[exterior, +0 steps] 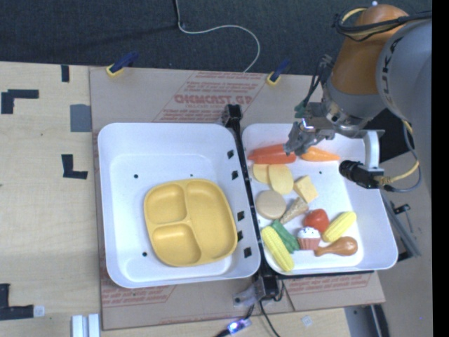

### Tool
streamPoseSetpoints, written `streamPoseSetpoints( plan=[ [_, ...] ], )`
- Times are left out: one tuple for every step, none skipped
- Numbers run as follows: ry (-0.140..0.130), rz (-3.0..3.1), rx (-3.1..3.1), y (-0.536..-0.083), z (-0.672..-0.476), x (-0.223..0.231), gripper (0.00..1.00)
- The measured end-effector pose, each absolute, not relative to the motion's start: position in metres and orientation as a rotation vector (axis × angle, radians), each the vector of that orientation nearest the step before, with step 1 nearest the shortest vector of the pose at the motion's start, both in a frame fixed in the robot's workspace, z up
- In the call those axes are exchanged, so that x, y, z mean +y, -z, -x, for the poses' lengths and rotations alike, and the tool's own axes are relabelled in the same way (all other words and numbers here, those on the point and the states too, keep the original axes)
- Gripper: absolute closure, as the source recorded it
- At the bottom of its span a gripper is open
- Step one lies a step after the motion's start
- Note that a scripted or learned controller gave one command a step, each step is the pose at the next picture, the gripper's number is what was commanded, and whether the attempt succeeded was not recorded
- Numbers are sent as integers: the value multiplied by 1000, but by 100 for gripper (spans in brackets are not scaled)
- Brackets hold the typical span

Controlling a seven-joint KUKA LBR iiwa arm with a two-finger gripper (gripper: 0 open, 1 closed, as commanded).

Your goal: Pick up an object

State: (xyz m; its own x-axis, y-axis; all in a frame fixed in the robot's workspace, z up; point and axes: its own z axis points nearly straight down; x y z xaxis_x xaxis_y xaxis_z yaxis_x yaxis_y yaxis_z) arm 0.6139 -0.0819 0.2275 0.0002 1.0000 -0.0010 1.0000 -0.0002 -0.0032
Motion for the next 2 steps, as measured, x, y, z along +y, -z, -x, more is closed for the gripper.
streamPoseSetpoints(
  plan=[
    [-2, 2221, -2222, -233, -618, -91, 100],
    [-4, 2219, -2222, -224, -622, -77, 100]
  ],
)
